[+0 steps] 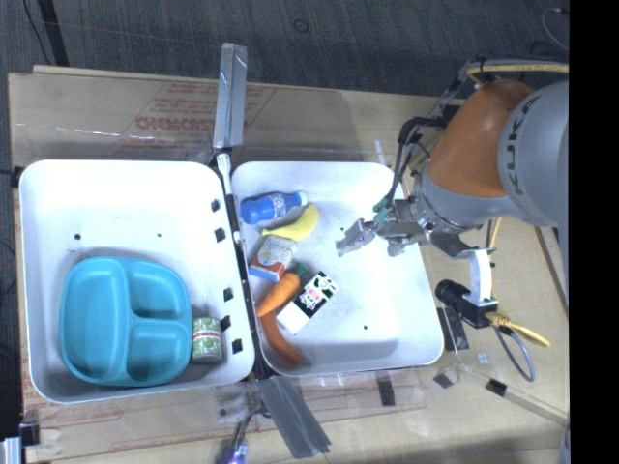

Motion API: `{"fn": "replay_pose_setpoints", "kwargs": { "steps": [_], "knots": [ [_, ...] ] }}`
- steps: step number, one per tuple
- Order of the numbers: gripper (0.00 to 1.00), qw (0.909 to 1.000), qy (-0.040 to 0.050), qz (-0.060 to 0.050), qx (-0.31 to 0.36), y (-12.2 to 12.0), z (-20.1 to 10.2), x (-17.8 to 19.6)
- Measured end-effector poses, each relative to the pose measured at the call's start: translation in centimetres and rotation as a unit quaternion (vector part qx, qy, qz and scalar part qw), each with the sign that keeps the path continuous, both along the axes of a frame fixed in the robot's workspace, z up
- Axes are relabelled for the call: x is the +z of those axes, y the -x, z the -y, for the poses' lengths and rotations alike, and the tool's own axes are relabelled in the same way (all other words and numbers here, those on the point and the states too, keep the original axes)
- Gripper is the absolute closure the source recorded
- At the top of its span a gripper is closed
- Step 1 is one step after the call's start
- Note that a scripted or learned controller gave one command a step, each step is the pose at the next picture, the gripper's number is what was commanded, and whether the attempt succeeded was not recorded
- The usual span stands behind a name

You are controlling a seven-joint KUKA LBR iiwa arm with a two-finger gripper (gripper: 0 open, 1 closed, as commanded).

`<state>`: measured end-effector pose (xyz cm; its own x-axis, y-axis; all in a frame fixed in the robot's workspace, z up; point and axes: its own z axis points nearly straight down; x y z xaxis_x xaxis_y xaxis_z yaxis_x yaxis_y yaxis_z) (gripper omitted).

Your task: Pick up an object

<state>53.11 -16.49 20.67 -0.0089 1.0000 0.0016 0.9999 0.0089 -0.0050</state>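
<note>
My gripper (375,240) hangs over the middle of the right bin (406,341), its fingers spread open with nothing between them. To its left, along the bin's left side, several small things lie in a cluster: a blue bottle (273,206), a yellow banana (298,223), a small silver packet (274,251), an orange carrot (277,295), a black-and-white carton (312,298) and a brown-orange sausage (280,347). The gripper stands apart from all of them, with the banana nearest.
The left bin (58,187) holds a blue divided plate (126,319) and a small green can (206,339) at its front right. A metal divider bar (230,95) runs between the bins at the back. Bare white floor lies under and right of the gripper.
</note>
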Motion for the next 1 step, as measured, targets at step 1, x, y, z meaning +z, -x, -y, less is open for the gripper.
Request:
{"fn": "replay_pose_setpoints", "kwargs": {
  "steps": [1],
  "knots": [
    [0.0,0.9992,0.0013,0.003,0.041,0.0,-3.29,-9.03]
  ]
}}
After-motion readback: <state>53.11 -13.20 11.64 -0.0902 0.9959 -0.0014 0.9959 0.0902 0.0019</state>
